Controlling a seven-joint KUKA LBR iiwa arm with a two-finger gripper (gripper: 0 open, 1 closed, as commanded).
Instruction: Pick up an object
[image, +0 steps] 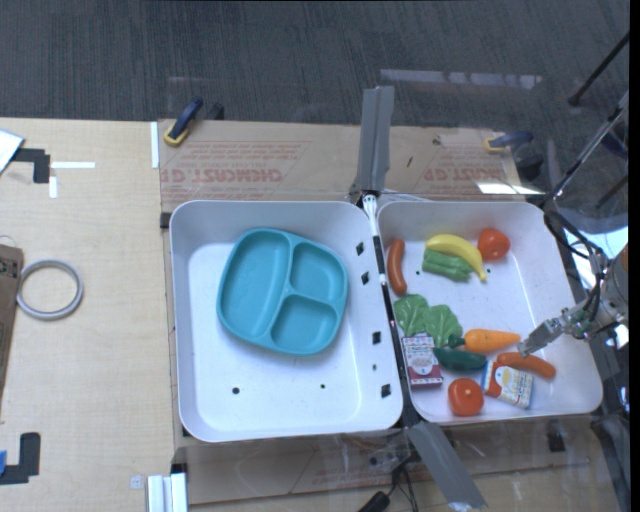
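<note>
Jaws: you cannot tell how they stand; the gripper (540, 340) hangs low by the right bin's (562, 270) right wall, its tip just beside the carrot (490, 340) and above the sausage (527, 364). Pick one, centre over it and descend straight; they lie close, so loose aim may nudge both. Bare floor runs along that wall toward the far edge; mind the wall.

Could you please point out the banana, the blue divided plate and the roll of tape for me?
banana (455, 246): camera view, middle of its yellow curve, in the right bin.
blue divided plate (283, 291): camera view, the ridge where its compartments meet, in the left bin.
roll of tape (22, 301): camera view, left side of the ring, on the bench.
</note>
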